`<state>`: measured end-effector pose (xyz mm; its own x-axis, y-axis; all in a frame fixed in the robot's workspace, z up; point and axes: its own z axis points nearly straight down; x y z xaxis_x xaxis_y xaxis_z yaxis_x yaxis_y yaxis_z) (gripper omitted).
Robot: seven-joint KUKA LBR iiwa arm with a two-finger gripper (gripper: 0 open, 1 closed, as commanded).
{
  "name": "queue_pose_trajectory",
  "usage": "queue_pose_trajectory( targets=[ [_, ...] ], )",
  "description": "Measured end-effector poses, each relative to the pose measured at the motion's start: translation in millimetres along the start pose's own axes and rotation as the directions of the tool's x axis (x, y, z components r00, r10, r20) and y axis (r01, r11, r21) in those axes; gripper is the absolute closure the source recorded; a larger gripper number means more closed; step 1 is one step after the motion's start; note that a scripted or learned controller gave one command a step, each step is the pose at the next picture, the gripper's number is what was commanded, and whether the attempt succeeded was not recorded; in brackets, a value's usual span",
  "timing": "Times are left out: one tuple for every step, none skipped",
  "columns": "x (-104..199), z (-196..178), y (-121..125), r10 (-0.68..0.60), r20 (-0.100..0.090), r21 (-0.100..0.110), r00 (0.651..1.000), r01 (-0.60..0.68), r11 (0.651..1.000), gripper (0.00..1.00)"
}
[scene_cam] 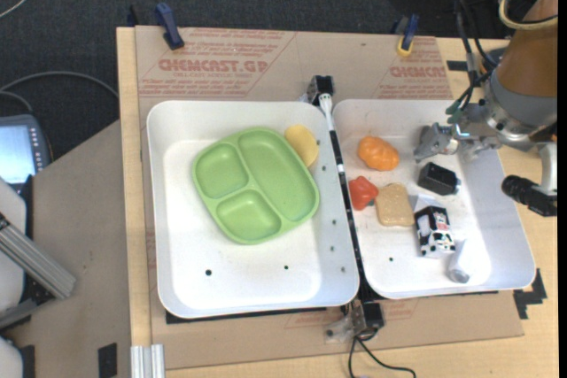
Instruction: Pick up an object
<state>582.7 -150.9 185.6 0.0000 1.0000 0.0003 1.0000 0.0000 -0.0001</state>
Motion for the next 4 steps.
queue_pose_trajectory(
  targets=[
    [-23,106,23,0.000,0.000,0.003,1.000,0.000,1.000,0.00],
    [-23,90,23,0.001,0.002,-0.003,1.000,-0.001,1.000,1.00],
    [-74,21,-65,0.009,0.001,0.002,1.000,-0.009,1.000,1.00],
    [-39,-65,-100,-0.002,0.001,-0.004,1.000,0.002,1.000,1.00]
  ],
)
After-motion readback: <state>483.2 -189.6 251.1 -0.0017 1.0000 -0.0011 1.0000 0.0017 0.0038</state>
